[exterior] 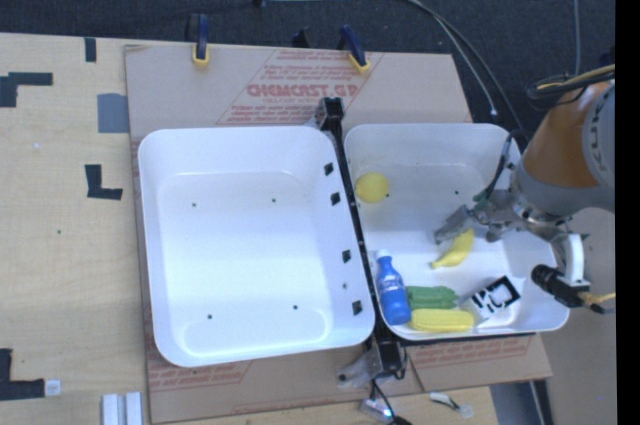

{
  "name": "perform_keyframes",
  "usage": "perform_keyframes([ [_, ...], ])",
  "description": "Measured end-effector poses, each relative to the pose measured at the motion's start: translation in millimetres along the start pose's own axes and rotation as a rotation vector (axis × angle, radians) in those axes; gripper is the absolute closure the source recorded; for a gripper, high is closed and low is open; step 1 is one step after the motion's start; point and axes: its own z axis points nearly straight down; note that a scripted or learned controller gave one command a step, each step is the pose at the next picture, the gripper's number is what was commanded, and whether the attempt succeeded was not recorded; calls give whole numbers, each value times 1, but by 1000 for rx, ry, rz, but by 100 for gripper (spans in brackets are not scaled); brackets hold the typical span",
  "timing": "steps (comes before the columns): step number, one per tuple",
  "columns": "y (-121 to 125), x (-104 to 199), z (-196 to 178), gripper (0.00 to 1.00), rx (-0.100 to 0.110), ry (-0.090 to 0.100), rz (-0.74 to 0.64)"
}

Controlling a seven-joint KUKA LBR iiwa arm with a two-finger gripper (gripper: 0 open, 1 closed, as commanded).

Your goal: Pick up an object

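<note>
My gripper (468, 229) reaches into the right bin (420, 141) from the right and hangs low over its middle right. It is open, with nothing between its fingers. A small yellow banana (453, 251) lies just below and in front of the fingertips, close to them. Farther left, a yellow ball (371, 188) rests near the divider. Along the bin's front edge lie a blue bottle (390, 291), a green object (432, 296), a yellow corn cob (441, 320) and a black-and-white block (495, 296).
The left bin (160, 213) sits beside the right one, sharing a black-clipped divider (345, 213). The arm's orange band (560, 148) and grey body stand over the right bin's right wall. Cables run across the dark floor behind the bench.
</note>
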Motion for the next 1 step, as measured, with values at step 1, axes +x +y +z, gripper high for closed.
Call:
perform_keyframes([
  [1, -24, 38, 0, 0, 1, 0, -1],
])
